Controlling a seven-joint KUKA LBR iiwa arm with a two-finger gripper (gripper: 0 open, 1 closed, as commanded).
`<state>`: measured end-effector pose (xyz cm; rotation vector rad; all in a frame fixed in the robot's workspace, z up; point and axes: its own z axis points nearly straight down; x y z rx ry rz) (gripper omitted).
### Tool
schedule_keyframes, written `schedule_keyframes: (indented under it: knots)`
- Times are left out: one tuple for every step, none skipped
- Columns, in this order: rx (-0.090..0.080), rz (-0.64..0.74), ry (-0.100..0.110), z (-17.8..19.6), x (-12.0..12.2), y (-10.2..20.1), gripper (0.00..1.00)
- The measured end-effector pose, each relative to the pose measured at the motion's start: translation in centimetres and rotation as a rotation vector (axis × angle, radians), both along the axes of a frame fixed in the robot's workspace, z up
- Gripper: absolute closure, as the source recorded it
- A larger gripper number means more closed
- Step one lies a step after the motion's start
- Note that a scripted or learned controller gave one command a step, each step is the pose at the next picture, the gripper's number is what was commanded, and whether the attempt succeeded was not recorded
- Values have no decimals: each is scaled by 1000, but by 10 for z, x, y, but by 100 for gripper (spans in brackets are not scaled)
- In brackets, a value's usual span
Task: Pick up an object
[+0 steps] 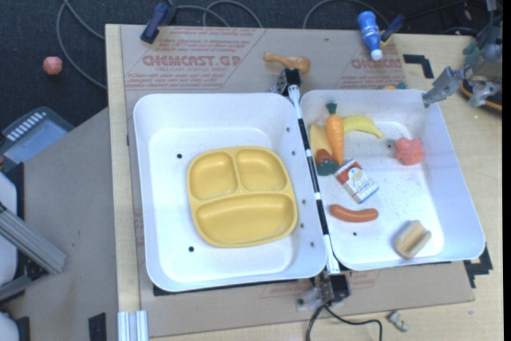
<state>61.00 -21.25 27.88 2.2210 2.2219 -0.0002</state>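
From the camera view above the bench, the left white bin (160, 132) held a yellow plastic tray (239, 196) with three compartments, lying flat near its middle. The right white bin (447, 188) held the loose items: an orange toy carrot (335, 137) beside a yellow toy banana (361, 125), a pink lumpy toy (409, 151) nearer the far right wall, a small white and red carton (356, 181), a red toy sausage (354, 213) below it, and a tan bread-like block (411, 238) at the near right corner. The gripper (439, 86) hung over the bin's far right corner, well apart from every item and holding nothing; whether its pincer stood apart or together could not be told.
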Motion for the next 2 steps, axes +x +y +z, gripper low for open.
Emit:
schedule_keyframes:
  knots:
    - [-1, 1, -1, -72, 57, 9, 0]
    - [1, -1, 3, -174, -4, 21, 0]
